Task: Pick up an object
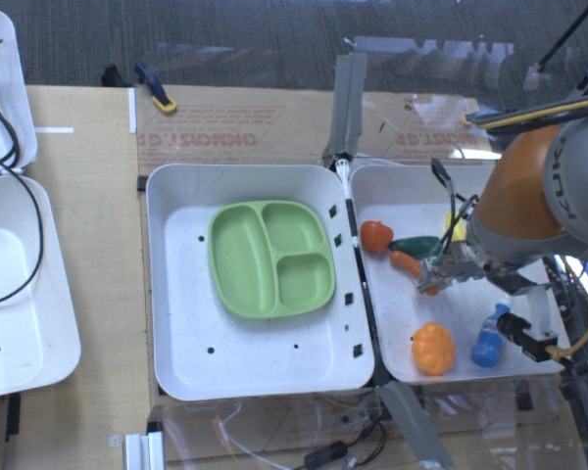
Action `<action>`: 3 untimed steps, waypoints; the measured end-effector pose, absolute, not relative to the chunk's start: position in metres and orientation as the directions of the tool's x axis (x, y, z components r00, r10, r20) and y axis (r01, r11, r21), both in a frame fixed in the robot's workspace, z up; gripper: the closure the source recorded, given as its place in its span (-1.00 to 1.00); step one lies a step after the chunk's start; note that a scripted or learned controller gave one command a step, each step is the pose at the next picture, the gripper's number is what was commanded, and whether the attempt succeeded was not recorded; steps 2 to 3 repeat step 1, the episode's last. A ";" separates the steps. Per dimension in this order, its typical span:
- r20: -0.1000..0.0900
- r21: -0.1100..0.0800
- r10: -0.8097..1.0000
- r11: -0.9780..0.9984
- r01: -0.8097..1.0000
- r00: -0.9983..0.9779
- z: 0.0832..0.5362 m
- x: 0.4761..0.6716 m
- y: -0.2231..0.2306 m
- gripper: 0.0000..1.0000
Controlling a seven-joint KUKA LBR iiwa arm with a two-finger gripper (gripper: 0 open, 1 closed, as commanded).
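Camera view puts your gripper (433,280) low in the right bin (529,360), tip just beside the orange carrot-like piece (408,261), which lies slanted to its upper left; you cannot tell its state.

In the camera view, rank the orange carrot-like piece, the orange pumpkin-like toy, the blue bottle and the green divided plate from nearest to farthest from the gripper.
From the gripper:
1. Carrot-like piece, right beside it, toward the left.
2. Pumpkin-like toy and blue bottle, both toward the right bin's front; too close to call.
3. Green divided plate, in the left bin.
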State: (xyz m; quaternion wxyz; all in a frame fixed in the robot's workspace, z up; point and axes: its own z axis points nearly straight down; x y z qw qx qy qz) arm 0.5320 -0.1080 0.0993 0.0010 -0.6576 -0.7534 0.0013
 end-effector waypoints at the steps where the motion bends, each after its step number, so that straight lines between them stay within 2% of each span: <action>1: -0.001 -0.001 0.952 0.305 0.952 -0.305 0.191 0.580 -0.063 1.00; 3: -0.001 -0.001 0.952 0.305 0.952 -0.305 0.191 0.580 -0.063 1.00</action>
